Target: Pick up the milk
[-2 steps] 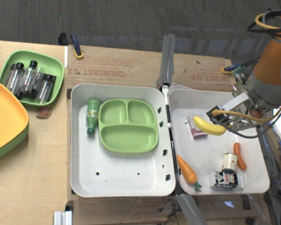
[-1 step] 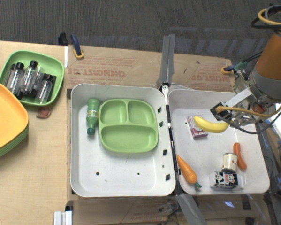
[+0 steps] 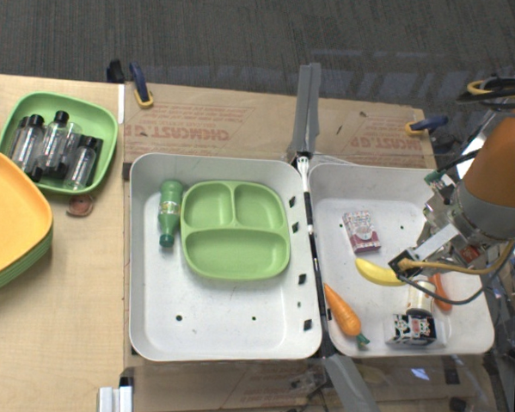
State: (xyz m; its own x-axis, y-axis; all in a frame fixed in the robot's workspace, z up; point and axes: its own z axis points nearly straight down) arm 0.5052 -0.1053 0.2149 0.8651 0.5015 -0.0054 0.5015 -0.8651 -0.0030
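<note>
The milk [image 3: 415,328] is a small white carton with black cow patches, lying near the front right corner of the right bin [image 3: 387,192]. My gripper [image 3: 421,298] hangs just above and behind the carton, at the end of the grey arm with the orange band that comes in from the right. The gripper's body hides the back edge of the milk. Nothing shows as held.
In the right bin lie a banana [image 3: 376,272], a carrot [image 3: 345,311], a red and white packet [image 3: 361,231] and a small orange thing [image 3: 443,291] beside the gripper. The left bin [image 3: 217,319] holds a green divided plate [image 3: 236,229] and a green bottle [image 3: 169,210].
</note>
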